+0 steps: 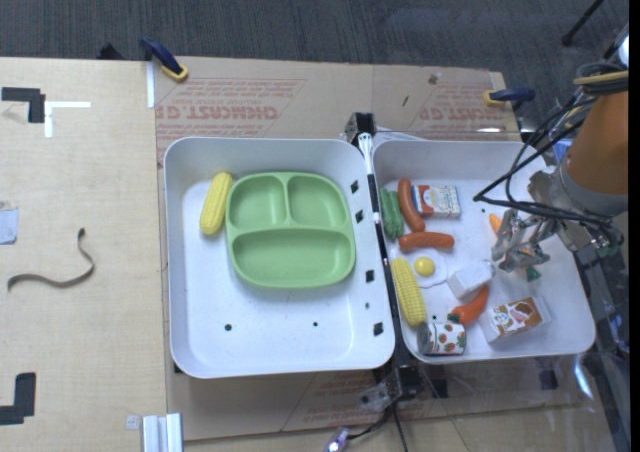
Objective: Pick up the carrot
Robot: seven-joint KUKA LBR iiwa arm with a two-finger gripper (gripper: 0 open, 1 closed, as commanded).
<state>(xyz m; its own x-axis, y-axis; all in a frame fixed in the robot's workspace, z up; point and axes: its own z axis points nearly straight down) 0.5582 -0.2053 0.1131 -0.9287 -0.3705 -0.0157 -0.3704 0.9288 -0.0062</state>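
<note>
The carrot [473, 302] is a small orange-red piece lying at a slant near the front of the right bin [575, 335], its green end towards a printed packet. My gripper [517, 252] hangs over the right half of that bin, up and to the right of the carrot and apart from it. Nothing shows in the gripper. A small orange scrap [494, 224] lies just left of the gripper.
Around the carrot lie a white block [464, 283], a juice carton [516, 318], a printed packet [443, 338], a corn cob [407, 292], a fried egg [427, 268], two sausages [427, 239] and a small box [437, 200]. The left bin holds a green divided plate [290, 230] and another corn cob [215, 203].
</note>
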